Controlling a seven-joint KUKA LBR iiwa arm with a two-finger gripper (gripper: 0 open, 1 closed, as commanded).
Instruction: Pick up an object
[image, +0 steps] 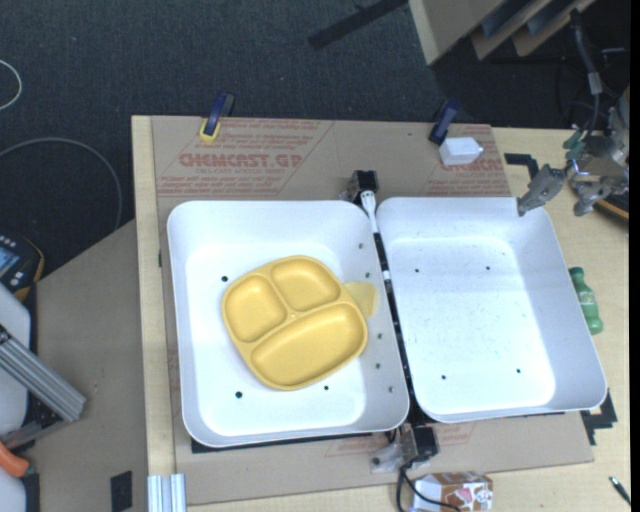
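A yellow divided plate (294, 322) lies in the left bin (190, 300); the gripper (545, 190), fingers apart, hovers at the right bin's (480, 310) far right corner.

Two shallow white bins, the left bin (190, 300) and right bin (560, 300), sat side by side on a cardboard-topped bench (300, 150). A blue-and-yellow clamp (214, 117) gripped the board at eleven o'clock, a green marker (586, 299) lay at three.

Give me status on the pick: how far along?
Done: nothing visibly. The yellow divided plate lies flat in the left bin. In hand: nothing between the fingers of the gripper, which sits at the right bin's far right corner. Left: move to the plate, grasp, lift.
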